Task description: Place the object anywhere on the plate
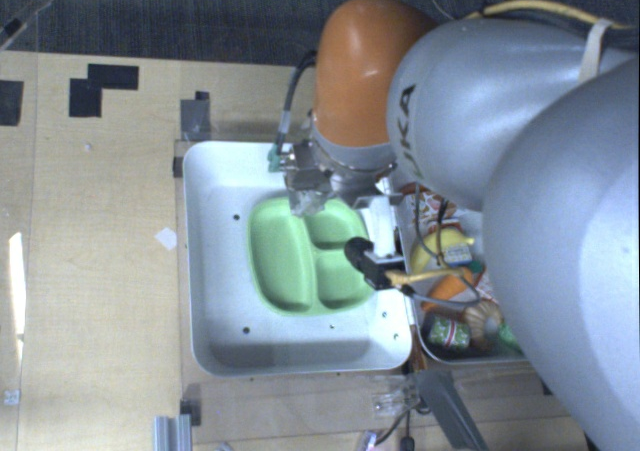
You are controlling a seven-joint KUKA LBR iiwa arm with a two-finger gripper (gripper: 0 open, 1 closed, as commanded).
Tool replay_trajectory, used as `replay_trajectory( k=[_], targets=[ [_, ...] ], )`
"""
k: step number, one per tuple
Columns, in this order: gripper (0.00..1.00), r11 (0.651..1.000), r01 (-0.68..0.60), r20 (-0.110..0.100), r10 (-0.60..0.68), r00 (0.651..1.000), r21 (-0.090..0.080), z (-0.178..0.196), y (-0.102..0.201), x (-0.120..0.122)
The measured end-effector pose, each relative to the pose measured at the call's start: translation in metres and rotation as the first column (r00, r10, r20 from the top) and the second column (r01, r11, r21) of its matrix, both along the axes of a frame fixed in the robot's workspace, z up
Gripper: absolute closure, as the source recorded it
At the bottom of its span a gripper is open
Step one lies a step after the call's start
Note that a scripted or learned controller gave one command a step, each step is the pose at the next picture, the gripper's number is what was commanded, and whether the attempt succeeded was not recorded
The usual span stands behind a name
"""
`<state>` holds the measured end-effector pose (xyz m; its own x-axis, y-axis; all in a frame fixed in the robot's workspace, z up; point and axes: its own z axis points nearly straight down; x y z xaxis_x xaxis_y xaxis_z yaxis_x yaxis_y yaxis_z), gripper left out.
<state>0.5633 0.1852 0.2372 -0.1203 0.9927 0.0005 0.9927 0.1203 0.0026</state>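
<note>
A light green plate [295, 264] with divided compartments lies in the left white bin [225, 239], toward its right side. My gripper [306, 199] hangs below the orange wrist band, over the plate's far edge. I see no object between its tips from this angle. Several small items lie in the right bin [430, 347], among them a yellow one [446, 237], an orange one [450, 287] and a green and red one [450, 335]. The arm hides most of that bin.
The grey arm [520, 159] covers the right half of the view. The left bin's bare floor shows to the left of and in front of the plate. The wooden bench [90, 269] stretches away on the left.
</note>
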Motion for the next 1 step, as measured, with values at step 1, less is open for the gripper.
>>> replay_trajectory(
  k=[1],
  targets=[
    [1.00, 0.936, -0.353, 0.001, 0.353, 0.936, 0.000, -0.0050, 0.0442, -0.0412]
  ],
)
